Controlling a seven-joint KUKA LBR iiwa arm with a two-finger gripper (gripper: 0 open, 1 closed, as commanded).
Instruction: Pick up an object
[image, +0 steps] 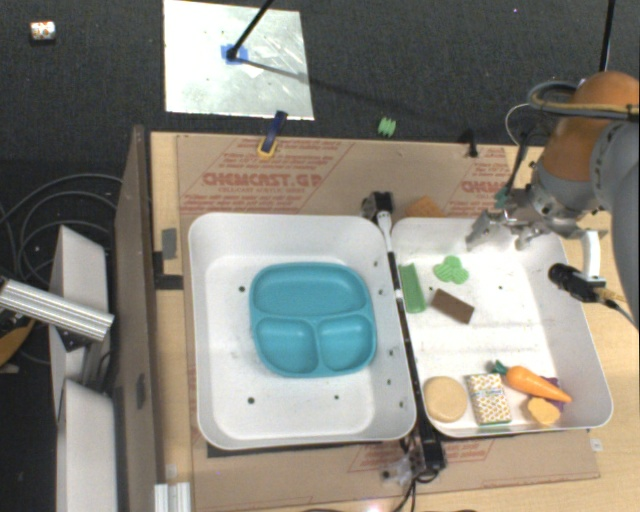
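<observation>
The right bin (570, 330) holds several small objects. A green stick (410, 288) lies along its left wall, with a green leafy piece (451, 268) and a brown block (453, 305) next to it. Near the front sit a round tan biscuit (446, 398), a patterned box (488, 400), a carrot (535, 382) and a small orange piece (543, 411). My gripper (501, 232) hovers over the bin's far right part, up and to the right of the leafy piece. It is open, with nothing between its fingers.
A blue divided tray (312, 318) lies in the left bin (220, 260). The bins meet at a raised rim (397, 320). An orange item (424, 207) rests on the cardboard behind the right bin. A black part of the arm (575, 282) overhangs the bin's right side.
</observation>
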